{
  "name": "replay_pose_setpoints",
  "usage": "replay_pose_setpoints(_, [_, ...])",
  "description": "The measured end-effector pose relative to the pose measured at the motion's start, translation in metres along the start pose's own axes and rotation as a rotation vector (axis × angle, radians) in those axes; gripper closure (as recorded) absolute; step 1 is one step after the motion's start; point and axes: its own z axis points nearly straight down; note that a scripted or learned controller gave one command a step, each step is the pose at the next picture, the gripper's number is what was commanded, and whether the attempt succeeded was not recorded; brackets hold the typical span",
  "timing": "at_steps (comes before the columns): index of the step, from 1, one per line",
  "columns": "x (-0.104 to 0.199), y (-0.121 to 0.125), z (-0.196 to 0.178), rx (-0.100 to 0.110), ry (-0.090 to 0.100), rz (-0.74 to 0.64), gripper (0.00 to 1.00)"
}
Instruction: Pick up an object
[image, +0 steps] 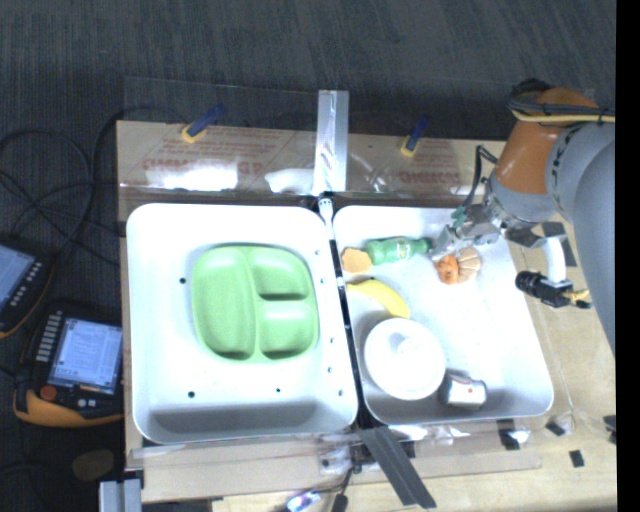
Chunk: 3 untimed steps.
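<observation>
While the arm is reaching in from the right, the pincer is hovering at the far edge of the right bin, just above a small orange object.

Nothing is looking lifted yet, so I am judging the pick as barely begun; whether the pincer is spread or clenched I cannot tell, the metal tip being too small and cluttered; the orange object is lying on the bin floor, rounded and lumpy like a toy fruit; near it a glossy green bottle is lying on its side; a curved yellow banana and a smooth white bowl are sitting nearer me; the left bin is carrying a matte green compartment tray.
</observation>
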Motion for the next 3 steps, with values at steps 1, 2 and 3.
replay_pose_setpoints(1, [0.048, 0.020, -0.085, 0.024, 0.010, 0.171, 1.00])
replay_pose_setpoints(2, [0.037, 0.004, -0.091, 0.026, 0.008, 0.371, 1.00])
replay_pose_setpoints(3, [0.062, -0.028, -0.093, 0.027, 0.008, 0.417, 1.00])
